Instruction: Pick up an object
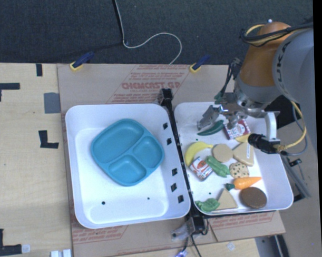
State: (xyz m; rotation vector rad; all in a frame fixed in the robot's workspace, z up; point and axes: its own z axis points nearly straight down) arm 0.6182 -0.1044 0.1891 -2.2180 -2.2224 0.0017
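The two-finger gripper [216, 117] is seen low over the far part of the right white bin [282, 199], just above a dark green pepper-shaped toy [210, 130]. Whether its jaws are spread or closed cannot be told. Nothing is seen gripped.

Toy foods are clustered in the right bin: a yellow banana [196, 150], a red-and-white packet [236, 129], round tan biscuits [222, 152], an orange carrot [245, 183], a brown disc [253, 197]. A blue three-compartment plastic plate [127, 151] is laid in the left white bin [82, 207].
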